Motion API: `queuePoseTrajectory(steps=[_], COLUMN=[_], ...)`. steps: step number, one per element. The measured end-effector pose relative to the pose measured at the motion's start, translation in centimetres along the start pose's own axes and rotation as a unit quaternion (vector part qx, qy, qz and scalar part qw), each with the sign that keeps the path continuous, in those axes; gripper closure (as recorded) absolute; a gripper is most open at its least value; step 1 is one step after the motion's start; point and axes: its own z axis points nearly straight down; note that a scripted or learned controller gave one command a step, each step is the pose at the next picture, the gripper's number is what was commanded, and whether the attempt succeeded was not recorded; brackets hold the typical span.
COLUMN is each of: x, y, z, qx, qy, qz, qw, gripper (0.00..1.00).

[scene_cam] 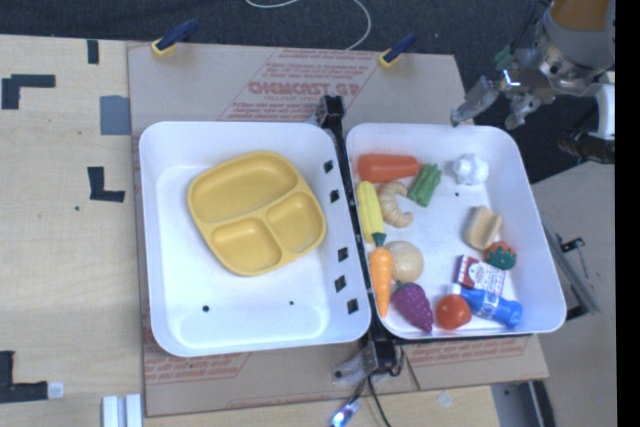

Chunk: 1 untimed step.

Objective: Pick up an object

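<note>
**Arm parked above the far rim of the right bin; no object taken**

Surface: a pale wooden bench [60, 245] on dark carpet, with a cardboard sheet [290, 80] under two white bins.

Nearest the lower edge of the frame, the right bin [535, 225] holds a blue bottle [495, 307], a red tomato [452, 312] and a purple grape bunch [413, 305]. Just above them lie an orange carrot [381, 280], long axis running up and down the frame, leaf end toward the top, and a yellow corn cob [369, 211], roughly parallel along the bin's left wall. Further up, a red-orange sausage-shaped piece [388, 166] lies across the frame, left to right. The left bin [160, 215] holds a yellow divided plate [257, 212].

Farthest, at the upper right, the gripper [490, 107] hangs over the right bin's top rim. Its two fingers stand spread apart, with nothing between them.

Assessment: the approach step is in hand; no pick has begun. The next move calls for travel toward the lower left over the bin, then a descent with the fingers set across the chosen object's short axis. The sausage-shaped piece lies nearest and fairly clear.
</note>
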Motion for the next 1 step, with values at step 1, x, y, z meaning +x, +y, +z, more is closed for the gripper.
queuePoseTrajectory(steps=[1], x=[5.45], y=[-5.74], z=[-2.84], qx=[0.0], qy=[0.001], qz=[-0.002], qw=[1.0], gripper=[0.0])
